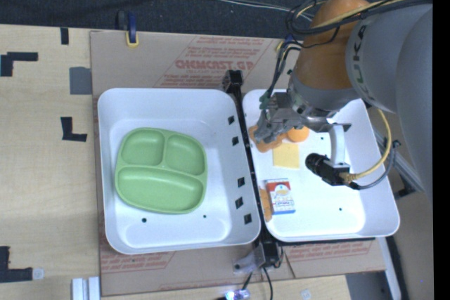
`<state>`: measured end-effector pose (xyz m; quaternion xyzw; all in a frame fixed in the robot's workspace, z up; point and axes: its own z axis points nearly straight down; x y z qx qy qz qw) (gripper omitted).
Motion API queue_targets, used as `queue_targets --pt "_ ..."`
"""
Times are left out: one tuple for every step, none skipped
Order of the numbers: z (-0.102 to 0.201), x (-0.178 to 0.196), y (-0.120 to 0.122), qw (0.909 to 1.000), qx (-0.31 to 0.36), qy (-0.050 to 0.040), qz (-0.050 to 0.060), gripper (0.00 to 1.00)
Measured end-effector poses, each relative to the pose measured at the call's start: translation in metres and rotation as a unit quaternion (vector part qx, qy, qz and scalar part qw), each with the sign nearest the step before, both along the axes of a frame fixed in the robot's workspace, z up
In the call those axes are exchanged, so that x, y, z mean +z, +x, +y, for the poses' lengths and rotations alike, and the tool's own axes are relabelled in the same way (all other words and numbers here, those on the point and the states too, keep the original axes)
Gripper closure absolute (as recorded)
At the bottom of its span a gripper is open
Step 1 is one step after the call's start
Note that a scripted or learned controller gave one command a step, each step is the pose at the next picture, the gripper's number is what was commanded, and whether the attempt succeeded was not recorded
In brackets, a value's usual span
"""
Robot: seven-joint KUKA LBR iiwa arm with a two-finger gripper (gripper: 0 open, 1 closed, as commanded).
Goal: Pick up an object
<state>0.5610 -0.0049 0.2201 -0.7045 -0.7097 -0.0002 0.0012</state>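
My gripper [269, 131] hangs low over the upper left part of the right bin [365, 214], close to the divider between the bins. Just beneath its tip lies a small orange piece [261, 146], partly hidden by the gripper. A round orange object [299, 134] lies just to the gripper's right. A flat yellow square [287, 156] rests below that. Toward the bin's front left lies a small white box with red and blue print [281, 197], with a thin orange strip [266, 204] along its left side.
The left bin [119, 109] holds a green divided plate [162, 170]. A black fitting with a yellow cable [330, 170] sticks out from the wrist over the right bin's middle. The arm's grey and orange body covers the bin's upper right.
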Motion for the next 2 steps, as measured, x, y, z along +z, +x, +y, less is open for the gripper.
queue_targets --pt "0.048 0.009 -0.007 1.0 0.0 -0.0001 0.0 1.0" --pt "0.097 0.015 -0.016 1.0 0.0 -0.0003 0.001 1.0"
